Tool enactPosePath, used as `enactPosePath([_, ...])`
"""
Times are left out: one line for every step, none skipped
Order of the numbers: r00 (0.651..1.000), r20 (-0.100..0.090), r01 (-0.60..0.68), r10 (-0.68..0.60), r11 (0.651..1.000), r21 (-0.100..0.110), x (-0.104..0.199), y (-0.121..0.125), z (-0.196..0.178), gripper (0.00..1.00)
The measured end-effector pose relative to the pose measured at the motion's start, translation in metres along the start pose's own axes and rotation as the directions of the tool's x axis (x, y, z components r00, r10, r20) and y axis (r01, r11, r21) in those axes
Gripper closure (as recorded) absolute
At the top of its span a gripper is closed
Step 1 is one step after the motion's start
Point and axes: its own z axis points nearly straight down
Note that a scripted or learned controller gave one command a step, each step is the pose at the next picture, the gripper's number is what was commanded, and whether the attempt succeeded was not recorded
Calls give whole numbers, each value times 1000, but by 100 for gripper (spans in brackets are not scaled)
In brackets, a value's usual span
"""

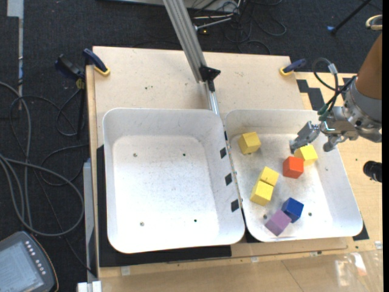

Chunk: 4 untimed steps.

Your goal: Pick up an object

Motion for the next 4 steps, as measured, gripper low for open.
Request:
enactPosePath([1000,1,-1,1,1000,-5,0,1,-2,0])
enactPosePath([1000,-1,-3,3,1000,3,1,0,62,0])
enactPosePath([1000,0,-3,3,1000,1,-1,-1,106,0])
enactPosePath([1000,0,-3,3,1000,0,2,-3,149,0])
